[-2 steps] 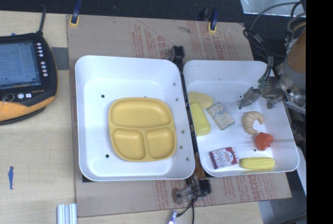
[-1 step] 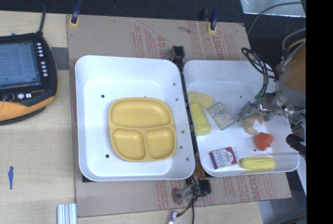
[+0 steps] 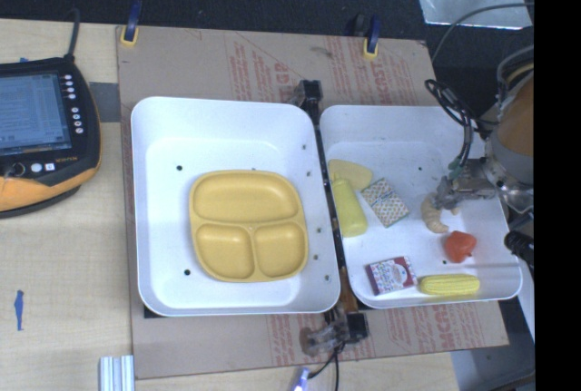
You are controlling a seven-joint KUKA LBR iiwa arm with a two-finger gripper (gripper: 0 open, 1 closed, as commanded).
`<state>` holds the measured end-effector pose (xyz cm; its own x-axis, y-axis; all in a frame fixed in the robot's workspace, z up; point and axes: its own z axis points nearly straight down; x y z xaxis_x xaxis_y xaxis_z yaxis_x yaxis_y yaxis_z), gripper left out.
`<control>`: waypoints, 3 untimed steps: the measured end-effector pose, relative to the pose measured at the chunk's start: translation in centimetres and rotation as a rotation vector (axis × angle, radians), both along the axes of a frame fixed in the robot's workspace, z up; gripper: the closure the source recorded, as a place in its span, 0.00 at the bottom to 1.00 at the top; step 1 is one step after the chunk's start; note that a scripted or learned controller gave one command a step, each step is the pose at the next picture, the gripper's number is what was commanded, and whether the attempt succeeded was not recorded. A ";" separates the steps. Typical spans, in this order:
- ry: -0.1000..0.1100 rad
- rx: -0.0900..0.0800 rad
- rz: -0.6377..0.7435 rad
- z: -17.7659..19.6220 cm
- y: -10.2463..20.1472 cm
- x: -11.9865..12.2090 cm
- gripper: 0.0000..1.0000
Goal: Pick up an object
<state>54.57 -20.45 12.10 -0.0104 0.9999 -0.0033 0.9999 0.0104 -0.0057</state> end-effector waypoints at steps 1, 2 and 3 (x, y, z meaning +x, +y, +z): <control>0.000 0.000 0.000 0.0 0.0 0.0 0.00; 0.000 -0.003 0.004 1.0 -0.1 0.0 1.00; 0.001 -0.003 0.005 1.0 -0.1 0.0 0.00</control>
